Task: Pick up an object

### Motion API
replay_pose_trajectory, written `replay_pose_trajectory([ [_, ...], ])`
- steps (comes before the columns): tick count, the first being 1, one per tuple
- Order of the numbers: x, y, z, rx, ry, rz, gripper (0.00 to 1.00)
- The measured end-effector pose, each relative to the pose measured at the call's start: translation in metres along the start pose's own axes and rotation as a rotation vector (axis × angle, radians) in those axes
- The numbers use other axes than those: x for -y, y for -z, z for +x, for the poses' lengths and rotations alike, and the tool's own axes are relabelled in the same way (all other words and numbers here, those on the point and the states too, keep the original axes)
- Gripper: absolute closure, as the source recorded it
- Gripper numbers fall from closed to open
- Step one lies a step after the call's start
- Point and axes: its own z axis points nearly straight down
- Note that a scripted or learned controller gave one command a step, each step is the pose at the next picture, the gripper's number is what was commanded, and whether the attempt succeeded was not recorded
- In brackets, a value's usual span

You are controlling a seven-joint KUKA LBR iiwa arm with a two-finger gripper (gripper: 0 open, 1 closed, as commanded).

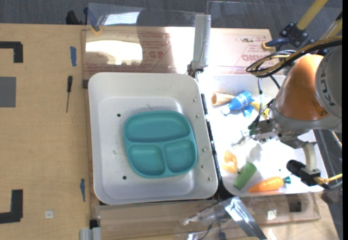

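The arm's two-finger gripper (255, 137) hovers inside the right white bin (217, 84); its grasp is unreadable (cannot tell); the short green cylinder (245, 175) lies just below; a descent seems next.

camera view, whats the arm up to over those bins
The grey and orange arm reaches in over the right bin, which holds small toys: a green cylinder, an orange carrot and a blue piece. Its gripper hangs above them, with nothing visibly lifted. The left bin holds a teal divided tray.
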Motion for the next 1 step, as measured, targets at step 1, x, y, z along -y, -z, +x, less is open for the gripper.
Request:
replay_pose_trajectory([
  [1, -0.0010, 0.0102, -0.0001, 0.001, -0.001, -0.003, 1.00],
])
